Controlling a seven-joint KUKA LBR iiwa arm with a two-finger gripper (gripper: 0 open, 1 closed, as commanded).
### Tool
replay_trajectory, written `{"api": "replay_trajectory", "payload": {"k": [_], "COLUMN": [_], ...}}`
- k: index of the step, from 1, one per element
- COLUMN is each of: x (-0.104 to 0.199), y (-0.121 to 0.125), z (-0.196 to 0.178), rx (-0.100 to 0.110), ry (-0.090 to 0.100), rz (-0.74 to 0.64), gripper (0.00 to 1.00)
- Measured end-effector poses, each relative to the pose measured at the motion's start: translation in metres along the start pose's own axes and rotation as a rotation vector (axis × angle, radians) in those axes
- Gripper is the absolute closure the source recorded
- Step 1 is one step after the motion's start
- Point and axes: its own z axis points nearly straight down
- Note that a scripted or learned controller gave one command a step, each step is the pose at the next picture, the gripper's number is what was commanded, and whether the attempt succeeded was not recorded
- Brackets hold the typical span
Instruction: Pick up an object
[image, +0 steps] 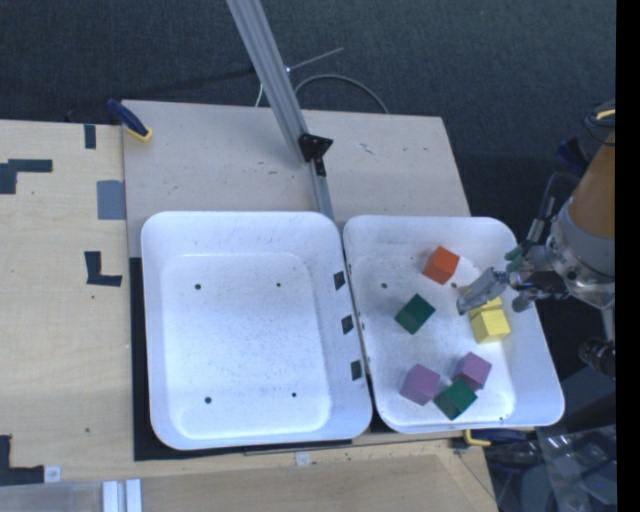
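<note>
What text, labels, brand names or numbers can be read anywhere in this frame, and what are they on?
None: no readable text shows.
The blocks in the right bin, such as the orange block and yellow block, have plain faces.
The dark patches on the bench are shapes, not letters.

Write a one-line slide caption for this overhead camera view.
End effector poised over the right bin beside a yellow block, among orange, green and purple blocks.

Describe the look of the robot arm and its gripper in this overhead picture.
The arm is grey with an orange band above the wrist and a metallic wrist ring. Dark cables run beside it. Its two-finger gripper is grey metal, with a small green part near its base.
</note>
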Motion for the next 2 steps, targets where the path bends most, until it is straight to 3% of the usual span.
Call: {"api": "replay_trajectory", "payload": {"k": [1, 2], "x": [0.049, 0.037], "y": [0.066, 0.122], "z": [-0.107, 0.027], "rx": [-0.010, 0.008], "ry": [-0.001, -0.001], "rz": [-0.006, 0.001], "gripper": [0.00, 0.00]}}
